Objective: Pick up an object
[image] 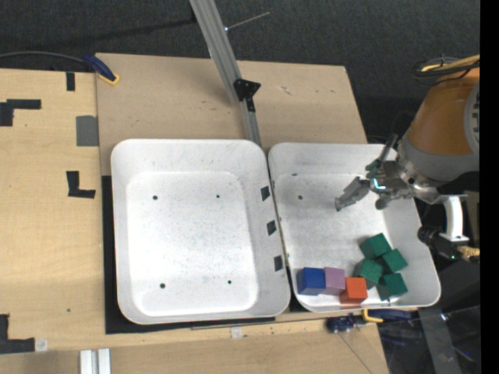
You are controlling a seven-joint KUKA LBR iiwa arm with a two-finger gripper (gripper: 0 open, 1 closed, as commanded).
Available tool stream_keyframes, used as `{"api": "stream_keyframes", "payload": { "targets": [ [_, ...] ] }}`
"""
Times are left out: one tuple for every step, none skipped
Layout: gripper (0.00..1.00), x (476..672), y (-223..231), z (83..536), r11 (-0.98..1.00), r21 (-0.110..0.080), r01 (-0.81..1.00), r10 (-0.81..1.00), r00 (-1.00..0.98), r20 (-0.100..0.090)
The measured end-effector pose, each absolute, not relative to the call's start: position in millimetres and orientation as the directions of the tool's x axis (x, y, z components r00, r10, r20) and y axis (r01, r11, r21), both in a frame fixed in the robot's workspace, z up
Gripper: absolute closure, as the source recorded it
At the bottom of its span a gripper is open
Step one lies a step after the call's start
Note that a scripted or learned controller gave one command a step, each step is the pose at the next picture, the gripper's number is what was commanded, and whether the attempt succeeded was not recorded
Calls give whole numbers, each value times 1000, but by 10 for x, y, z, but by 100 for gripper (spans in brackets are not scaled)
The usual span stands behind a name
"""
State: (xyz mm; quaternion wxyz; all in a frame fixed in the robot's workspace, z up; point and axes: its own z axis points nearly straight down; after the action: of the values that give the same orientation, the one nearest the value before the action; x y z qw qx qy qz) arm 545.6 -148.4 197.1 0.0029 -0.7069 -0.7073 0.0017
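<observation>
Right bin [312, 162]: blocks [366, 275] below gripper [365, 195]

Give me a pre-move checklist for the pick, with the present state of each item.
1. Objects available in the right bin: ok. A blue block, pink block, orange block and green blocks sit in its near corner.
2. Gripper free of any load: ok, nothing shows between its fingers.
3. Gripper over a target: not ok. It hangs above bare bin floor, short of the cluster.
4. Blocks separated enough for a clean grasp: not ok. Blue, pink and orange touch in a row, and the green ones are piled together.
5. Room beside the bin wall: cannot tell; the blocks lie close to the near rim.
</observation>
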Motion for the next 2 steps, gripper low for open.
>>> {"api": "stream_keyframes", "payload": {
  "targets": [
    [0,5468,-1485,1999,2,-1,1000,1000,-2,0],
    [0,5397,-1500,1542,0,-6,1000,1000,0,0]
  ]
}}
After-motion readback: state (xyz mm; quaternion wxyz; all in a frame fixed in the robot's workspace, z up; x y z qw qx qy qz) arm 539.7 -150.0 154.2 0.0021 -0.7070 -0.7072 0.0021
